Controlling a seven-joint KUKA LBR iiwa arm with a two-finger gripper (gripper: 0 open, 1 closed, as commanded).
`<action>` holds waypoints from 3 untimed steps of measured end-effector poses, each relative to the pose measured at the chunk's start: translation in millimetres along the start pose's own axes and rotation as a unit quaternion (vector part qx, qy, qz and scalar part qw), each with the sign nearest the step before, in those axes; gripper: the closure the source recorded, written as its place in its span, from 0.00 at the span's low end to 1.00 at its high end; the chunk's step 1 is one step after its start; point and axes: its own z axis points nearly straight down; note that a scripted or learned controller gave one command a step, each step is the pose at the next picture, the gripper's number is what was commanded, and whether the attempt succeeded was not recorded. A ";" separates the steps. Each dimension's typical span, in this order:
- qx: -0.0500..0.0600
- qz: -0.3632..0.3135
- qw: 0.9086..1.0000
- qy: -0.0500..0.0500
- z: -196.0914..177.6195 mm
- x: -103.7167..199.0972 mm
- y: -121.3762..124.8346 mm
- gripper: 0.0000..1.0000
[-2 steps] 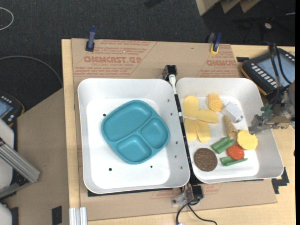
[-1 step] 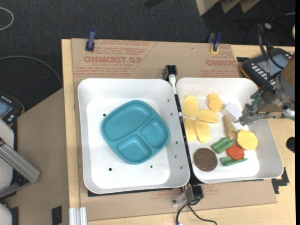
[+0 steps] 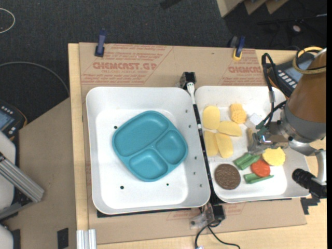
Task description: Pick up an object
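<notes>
Pincer (image 3: 255, 141) sits low over the right bin (image 3: 220, 93), arm (image 3: 306, 108) coming in from the right. Whether it is apart or together: cannot tell, the tips are lost against the clutter beneath.

Nothing visibly held. Nearest candidates, all in the right bin:
- Green pod-like piece (image 3: 244, 161), just below the pincer, lying at a slant.
- Yellow lump (image 3: 274, 156), just right and below.
- Red piece (image 3: 261, 168), below, touching or nearly touching a second green piece (image 3: 258, 178).
- Pale yellow slabs (image 3: 222, 135), just left, lying flat and overlapping.
- Brown disc (image 3: 227, 176), below-left.
- Small orange-yellow knobbly piece (image 3: 237, 113), above-left.

Judgement: these look like toy plastic food, so light, stiff, smooth and likely slippery; not fragile. The slabs lie too flat to nip easily. The green pod looks the best bet: narrow, take it across its short width at mid-length.

Left bin, well to the left, holds a blue divided tray (image 3: 150, 145).
</notes>
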 end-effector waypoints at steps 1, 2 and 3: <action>-0.008 -0.005 1.000 0.000 -76.9 121.9 1.5 1.00; -0.015 -0.002 1.000 0.000 -222.5 127.8 0.7 1.00; -0.001 0.003 1.000 -0.002 -145.2 92.7 -0.5 1.00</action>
